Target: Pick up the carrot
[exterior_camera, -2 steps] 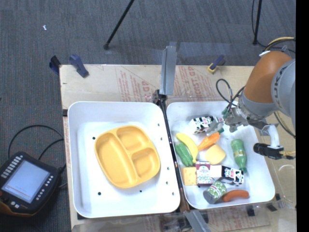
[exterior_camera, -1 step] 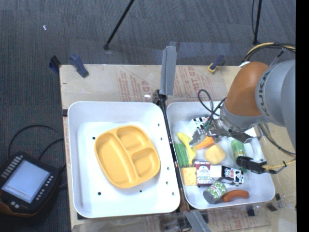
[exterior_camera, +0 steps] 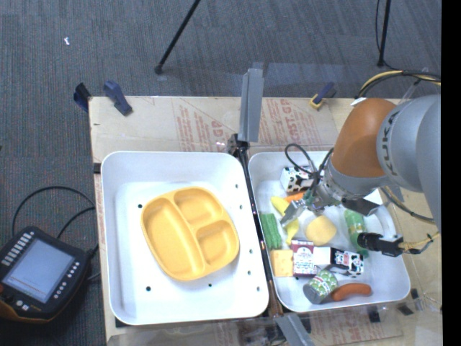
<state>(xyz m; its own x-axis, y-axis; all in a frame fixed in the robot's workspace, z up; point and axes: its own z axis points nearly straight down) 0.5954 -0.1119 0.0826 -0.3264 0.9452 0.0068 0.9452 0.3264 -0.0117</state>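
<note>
Gripper (exterior_camera: pixel 306 202) lowered into right bin (exterior_camera: pixel 400 280), directly over carrot (exterior_camera: pixel 294 201). Finger state: cannot tell. Yellow tray (exterior_camera: pixel 189 232) in left bin (exterior_camera: pixel 115 193).

plate (exterior_camera: pixel 190 232) in left bin (exterior_camera: pixel 115 193)

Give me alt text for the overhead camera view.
The arm's gripper reaches into the right bin, low over an orange carrot among crowded toy food. In the left bin lies a yellow divided plate.
</note>
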